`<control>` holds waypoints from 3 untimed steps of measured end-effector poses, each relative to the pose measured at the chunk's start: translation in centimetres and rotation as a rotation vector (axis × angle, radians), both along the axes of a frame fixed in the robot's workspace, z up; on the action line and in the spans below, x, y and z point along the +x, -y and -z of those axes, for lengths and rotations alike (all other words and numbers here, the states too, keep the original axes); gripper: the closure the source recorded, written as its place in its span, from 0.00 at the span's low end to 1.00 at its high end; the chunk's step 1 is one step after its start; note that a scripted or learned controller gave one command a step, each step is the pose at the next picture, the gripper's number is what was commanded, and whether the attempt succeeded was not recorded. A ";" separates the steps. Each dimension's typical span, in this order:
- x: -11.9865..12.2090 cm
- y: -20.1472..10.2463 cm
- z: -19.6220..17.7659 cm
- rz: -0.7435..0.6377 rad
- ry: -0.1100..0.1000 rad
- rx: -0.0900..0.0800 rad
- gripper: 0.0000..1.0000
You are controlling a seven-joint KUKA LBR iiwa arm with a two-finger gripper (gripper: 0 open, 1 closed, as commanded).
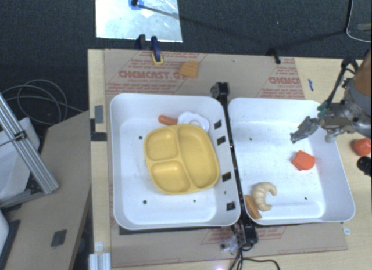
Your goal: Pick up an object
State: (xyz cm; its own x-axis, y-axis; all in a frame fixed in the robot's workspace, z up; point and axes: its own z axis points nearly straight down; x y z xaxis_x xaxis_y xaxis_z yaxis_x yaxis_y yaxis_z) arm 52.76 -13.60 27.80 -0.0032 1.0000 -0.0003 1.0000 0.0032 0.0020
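A small orange plastic block [303,160], chunky and angular with a flat face tilted up, lay on the floor of the right-hand shallow white bin [331,205], toward that bin's far-right side and clear of its walls. Nearer the front of the same bin, well apart from the orange block and down toward the divider, rested a pale tan toy croissant [263,195], curled like a crescent, and just beside it against the bin's inner corner lay a thin orange strip [251,207].

The grey arm [356,109] reached in over the right edge of that bin, its wrist held above the rim and angled downward and inward. The end effector [300,132] hung above the bin floor, just up and a little back from the orange block, not touching it. Its dark fingers pointed down toward the bin's middle, and they looked slightly spread with nothing between them.

Across the divider from the orange block, the left-hand white bin [125,147] held a yellow three-compartment plastic tray [180,158], lying flat near the bin's centre. Behind the tray sat a small white flower-shaped piece [193,120] and a short orange carrot-like piece [167,120], both touching or nearly touching the tray's far rim. Both bins stood on a light wooden table [325,71].
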 end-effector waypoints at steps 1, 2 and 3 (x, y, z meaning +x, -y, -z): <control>-3.9 6.3 10.5 0.010 -0.011 0.000 0.00; 1.5 7.0 19.8 -0.002 0.001 -0.002 0.00; 1.5 7.1 18.3 -0.001 0.003 -0.002 1.00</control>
State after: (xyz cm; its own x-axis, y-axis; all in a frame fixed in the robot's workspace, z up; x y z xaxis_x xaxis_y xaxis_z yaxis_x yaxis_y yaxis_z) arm 54.23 -20.66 9.54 -0.0043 1.0000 -0.0018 1.0000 0.0043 0.0050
